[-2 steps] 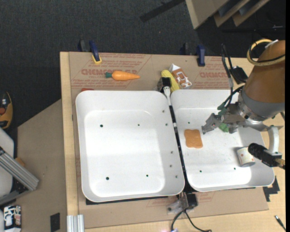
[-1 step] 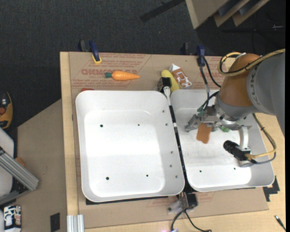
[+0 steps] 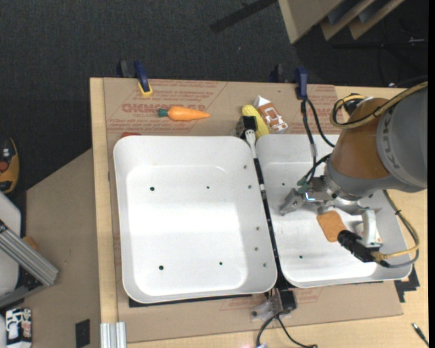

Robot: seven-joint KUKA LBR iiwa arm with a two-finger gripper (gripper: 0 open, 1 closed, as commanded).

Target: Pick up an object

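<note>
The grey arm (image 3: 380, 146) hangs over the right bin (image 3: 319, 268), its gripper (image 3: 293, 201) beside a tan flat piece (image 3: 329, 224), whether clasped I cannot tell, so nothing looks picked yet.

you looked down on dark grey carpet (image 3: 102, 34) around the cardboard-topped bench (image 3: 102, 204); wooden boards (image 3: 333, 17) lay at the top, an aluminium rail (image 3: 24, 255) at left.
</note>
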